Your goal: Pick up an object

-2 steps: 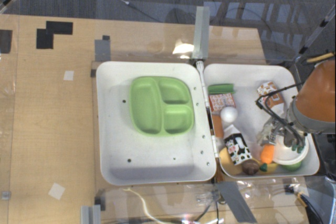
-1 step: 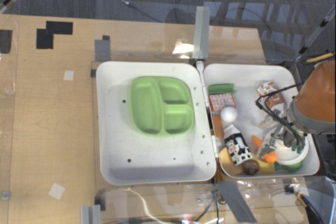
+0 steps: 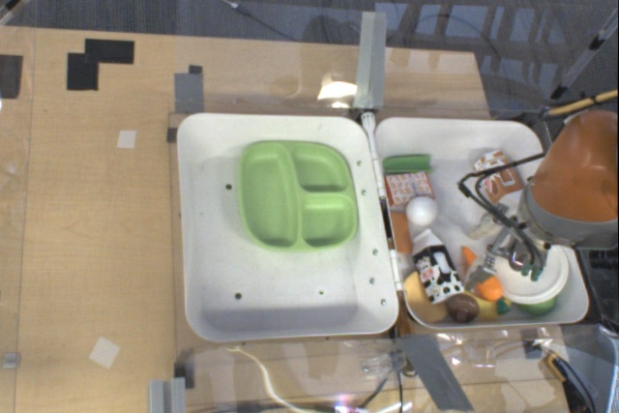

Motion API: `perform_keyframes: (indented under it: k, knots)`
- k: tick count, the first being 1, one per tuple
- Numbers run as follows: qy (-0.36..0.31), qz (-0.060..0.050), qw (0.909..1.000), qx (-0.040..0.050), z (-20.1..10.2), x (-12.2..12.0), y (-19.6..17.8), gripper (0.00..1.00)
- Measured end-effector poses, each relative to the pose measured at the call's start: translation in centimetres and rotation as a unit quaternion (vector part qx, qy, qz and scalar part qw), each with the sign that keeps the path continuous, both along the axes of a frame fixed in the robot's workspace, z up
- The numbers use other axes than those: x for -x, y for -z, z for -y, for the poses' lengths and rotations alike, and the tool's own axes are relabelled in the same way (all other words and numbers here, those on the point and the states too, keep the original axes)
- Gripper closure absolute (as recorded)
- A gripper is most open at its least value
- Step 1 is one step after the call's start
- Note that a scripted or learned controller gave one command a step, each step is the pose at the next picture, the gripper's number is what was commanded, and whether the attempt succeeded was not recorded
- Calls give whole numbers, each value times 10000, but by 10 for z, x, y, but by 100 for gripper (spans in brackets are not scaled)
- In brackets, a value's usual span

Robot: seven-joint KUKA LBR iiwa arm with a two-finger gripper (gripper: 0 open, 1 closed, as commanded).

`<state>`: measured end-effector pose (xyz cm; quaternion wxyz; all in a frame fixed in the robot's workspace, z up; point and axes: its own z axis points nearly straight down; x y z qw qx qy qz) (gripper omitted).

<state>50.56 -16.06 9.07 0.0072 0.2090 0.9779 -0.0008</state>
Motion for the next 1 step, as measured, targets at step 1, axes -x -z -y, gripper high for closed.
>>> perform_keyframes:
  k: [1]
  knots:
    - [337,-11,9994,-25,-1,-110,2,0]
